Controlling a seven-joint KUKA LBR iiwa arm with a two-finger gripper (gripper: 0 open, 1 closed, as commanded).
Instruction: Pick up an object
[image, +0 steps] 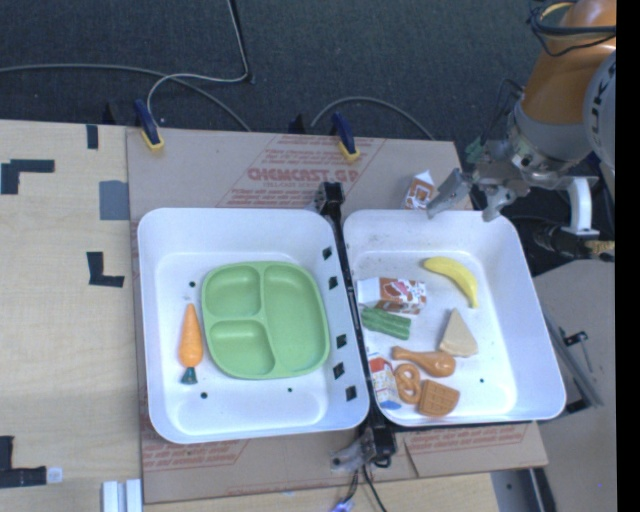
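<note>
My gripper (468, 204) hangs over the far rim of the right bin (530, 330), fingers spread open with nothing between them. Several toy foods lie in that bin. A yellow banana (452, 277) is nearest, just below the gripper. A red-and-white snack packet (392, 293) and a green bean pod (385, 322) lie toward the left wall. A pale cheese wedge (459, 335), a brown drumstick (425, 360), a pretzel (407, 381) and a waffle piece (438, 398) sit toward the front.
The left bin (160, 250) holds a green divided plate (265, 320) and an orange carrot (190, 338). A small white-and-red carton (420, 189) stands on the cardboard just left of the gripper, outside the bins. Clamps and cables lie behind.
</note>
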